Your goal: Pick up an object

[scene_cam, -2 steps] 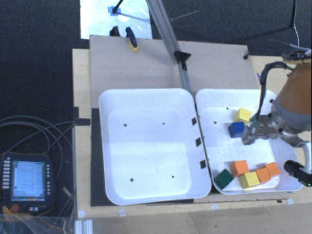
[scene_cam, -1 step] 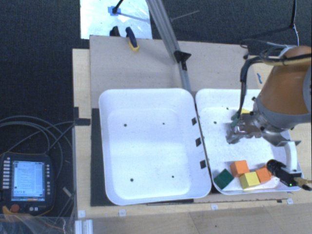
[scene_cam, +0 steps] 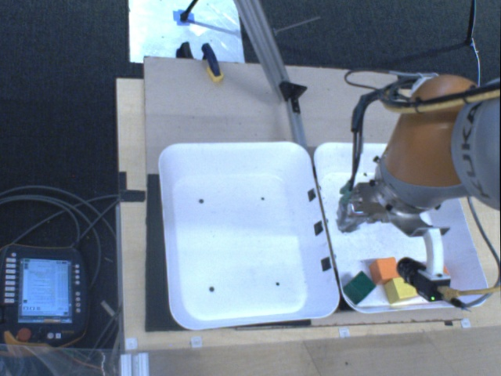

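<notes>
Blocks in three colours lie clustered at the near edge of the right bin [scene_cam: 337, 171], one of two shallow white bins set side by side on a pale brown table [scene_cam: 219, 100]. The green block [scene_cam: 359, 287] sits farthest left, close to the bin's near-left corner. The orange block [scene_cam: 383, 269] stands just beside it, a little further back. The yellow block [scene_cam: 399, 291] lies just right of the green one and in front of the orange one; whether the three actually touch cannot be told. All three rest on the bin floor.

The KUKA arm [scene_cam: 427, 143], grey with a broad orange band, reaches in from the right and hangs over the same bin. Its metal hand [scene_cam: 350, 212] is poised over the bin's left side, near the wall it shares with the left bin [scene_cam: 235, 241], and sits behind the blocks, apart from all three. From this angle it cannot be told whether the hand is open or closed.

The left bin shows a white floor marked by four small dark dots [scene_cam: 201, 202]. Beyond the bins a grey metal pole [scene_cam: 266, 49] slants across the table's far side, and two tool handles [scene_cam: 211, 63], one black and one yellow, rest at the far edge. A teach pendant [scene_cam: 39, 292] with a lit screen lies off the table at the lower left, with cables [scene_cam: 70, 210] looping above it.
</notes>
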`<state>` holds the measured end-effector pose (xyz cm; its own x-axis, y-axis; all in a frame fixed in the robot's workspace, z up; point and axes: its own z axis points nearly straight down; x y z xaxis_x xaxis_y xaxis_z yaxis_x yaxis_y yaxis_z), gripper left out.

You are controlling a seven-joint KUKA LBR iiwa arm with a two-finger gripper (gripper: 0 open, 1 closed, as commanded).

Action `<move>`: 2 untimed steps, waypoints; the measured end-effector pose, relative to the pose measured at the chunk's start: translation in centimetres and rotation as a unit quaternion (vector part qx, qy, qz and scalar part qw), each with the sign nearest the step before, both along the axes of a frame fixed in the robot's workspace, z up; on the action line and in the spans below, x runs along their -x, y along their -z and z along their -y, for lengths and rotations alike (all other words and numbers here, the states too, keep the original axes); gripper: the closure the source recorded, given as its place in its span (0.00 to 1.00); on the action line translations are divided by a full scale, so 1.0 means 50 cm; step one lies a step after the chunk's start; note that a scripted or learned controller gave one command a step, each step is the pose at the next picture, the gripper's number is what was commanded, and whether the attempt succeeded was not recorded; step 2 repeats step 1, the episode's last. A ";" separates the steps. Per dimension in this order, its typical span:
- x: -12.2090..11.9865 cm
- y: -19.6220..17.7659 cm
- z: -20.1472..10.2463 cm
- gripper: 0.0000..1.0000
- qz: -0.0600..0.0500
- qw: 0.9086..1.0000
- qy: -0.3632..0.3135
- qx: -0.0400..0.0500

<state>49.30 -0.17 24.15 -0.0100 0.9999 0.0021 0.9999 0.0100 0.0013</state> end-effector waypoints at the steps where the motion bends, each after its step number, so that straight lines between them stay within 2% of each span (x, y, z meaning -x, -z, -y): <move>1: -0.012 -0.015 -0.092 1.00 0.001 1.000 0.000 0.000; 2: -0.012 -0.015 -0.092 1.00 0.001 1.000 0.000 0.000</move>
